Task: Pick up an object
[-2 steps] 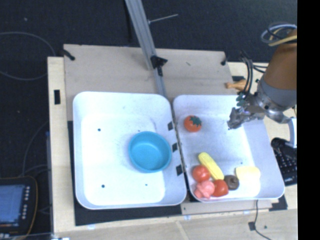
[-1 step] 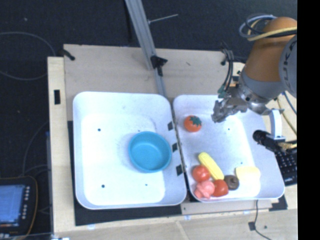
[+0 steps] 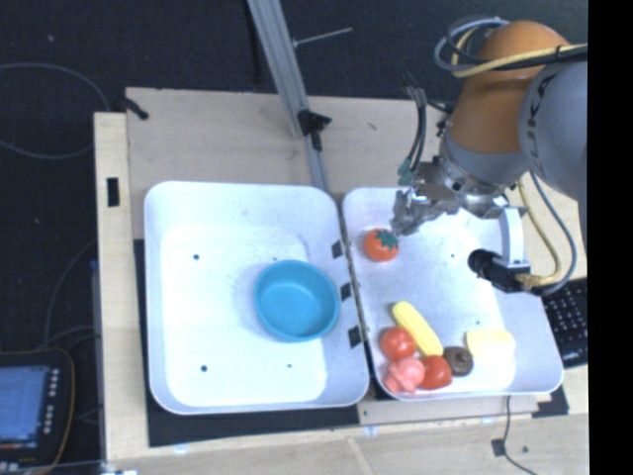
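My gripper point(image 3: 405, 219) hangs over the far left part of the right bin point(image 3: 514, 265), its tip just above and to the right of an orange-red toy tomato with a green stem point(image 3: 380, 245). The tomato lies on the bin floor near the left wall. Near the bin's front lie a yellow banana point(image 3: 417, 327), a red tomato point(image 3: 397, 343), another red fruit point(image 3: 436, 371), a pink piece point(image 3: 403, 376), a brown round piece point(image 3: 459, 360) and a pale yellow block point(image 3: 491, 344).
The left bin point(image 3: 188, 226) holds a blue bowl point(image 3: 295, 300). A grey metal pole point(image 3: 285, 67) slants down to the seam between the bins. A black fitting point(image 3: 493, 268) on the arm's side hangs over the right bin. A keyboard point(image 3: 569, 315) lies at the right.
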